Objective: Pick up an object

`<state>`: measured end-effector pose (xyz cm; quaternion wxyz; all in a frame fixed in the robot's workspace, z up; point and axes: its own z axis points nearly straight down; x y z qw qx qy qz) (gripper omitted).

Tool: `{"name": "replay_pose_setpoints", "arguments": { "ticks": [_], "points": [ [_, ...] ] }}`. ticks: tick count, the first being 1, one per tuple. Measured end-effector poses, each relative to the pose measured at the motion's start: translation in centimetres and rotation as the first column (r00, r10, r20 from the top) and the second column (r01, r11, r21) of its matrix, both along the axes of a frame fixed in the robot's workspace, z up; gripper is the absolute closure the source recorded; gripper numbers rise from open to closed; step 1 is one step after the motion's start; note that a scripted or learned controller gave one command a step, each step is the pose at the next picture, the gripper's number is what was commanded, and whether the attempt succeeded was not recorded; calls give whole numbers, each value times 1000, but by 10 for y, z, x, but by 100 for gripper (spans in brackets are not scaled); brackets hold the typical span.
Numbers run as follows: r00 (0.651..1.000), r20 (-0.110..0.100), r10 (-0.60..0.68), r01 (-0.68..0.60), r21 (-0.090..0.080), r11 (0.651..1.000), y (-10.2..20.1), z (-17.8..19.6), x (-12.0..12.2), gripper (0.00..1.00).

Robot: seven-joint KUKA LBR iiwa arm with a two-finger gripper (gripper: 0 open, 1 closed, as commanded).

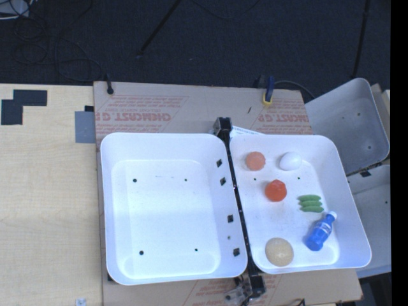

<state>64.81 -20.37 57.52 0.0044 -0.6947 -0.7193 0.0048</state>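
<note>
The right bin [344, 183] holds several small objects. A pale orange ball [255, 161] lies near its back left, with a white egg-shaped piece [291, 161] beside it. A red round piece [276, 190] sits in the middle. To its right lie green pea pods [310, 203]. A blue bottle with a white cap [320, 231] lies tilted near the front right. A beige round piece [279, 252] rests at the front.
The left bin [115, 171] adjoins the right one along a black clipped seam [231, 196]. Both stand on a cardboard sheet [191, 110]. A grey metal plate [347, 120] leans at the right. Wooden bench surface [44, 196] spreads to the left.
</note>
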Motion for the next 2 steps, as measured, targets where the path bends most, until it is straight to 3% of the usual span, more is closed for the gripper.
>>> {"name": "replay_pose_setpoints", "arguments": {
  "ticks": [1, 2],
  "points": [
    [1000, -1, 1, -1, 0, 1000, 0, 0, 0, 0],
    [1000, 6, -27, 27, 2, 1000, -8, -40, -4, 0]
  ]
}}
